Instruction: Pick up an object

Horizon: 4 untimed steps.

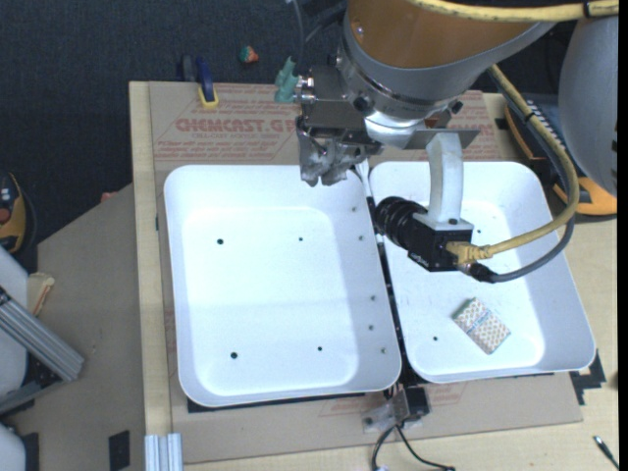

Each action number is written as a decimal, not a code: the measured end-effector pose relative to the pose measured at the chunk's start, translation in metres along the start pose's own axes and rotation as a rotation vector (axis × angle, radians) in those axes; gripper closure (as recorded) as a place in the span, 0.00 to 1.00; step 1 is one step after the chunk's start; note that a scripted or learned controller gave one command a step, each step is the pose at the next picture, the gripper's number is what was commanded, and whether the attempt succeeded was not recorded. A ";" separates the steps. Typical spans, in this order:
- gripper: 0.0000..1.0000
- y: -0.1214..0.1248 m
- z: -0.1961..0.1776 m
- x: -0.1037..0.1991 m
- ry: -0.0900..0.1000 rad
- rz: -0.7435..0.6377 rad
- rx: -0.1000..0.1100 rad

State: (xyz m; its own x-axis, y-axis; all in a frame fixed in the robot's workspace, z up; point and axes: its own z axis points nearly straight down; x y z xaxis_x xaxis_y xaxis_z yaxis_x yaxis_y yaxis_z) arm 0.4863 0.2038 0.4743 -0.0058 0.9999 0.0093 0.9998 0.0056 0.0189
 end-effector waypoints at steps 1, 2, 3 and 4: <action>1.00 0.000 -0.001 -0.001 -0.008 0.002 0.016; 1.00 -0.013 0.150 0.020 -0.017 0.005 0.036; 1.00 -0.005 -0.071 0.021 0.001 0.004 -0.001; 1.00 0.064 0.115 0.007 -0.018 0.010 0.035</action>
State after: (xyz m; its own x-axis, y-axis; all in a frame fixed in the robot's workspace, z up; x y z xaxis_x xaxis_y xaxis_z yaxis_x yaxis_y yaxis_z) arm 0.5519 0.2120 0.3604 0.0045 1.0000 -0.0084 0.9999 -0.0046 -0.0165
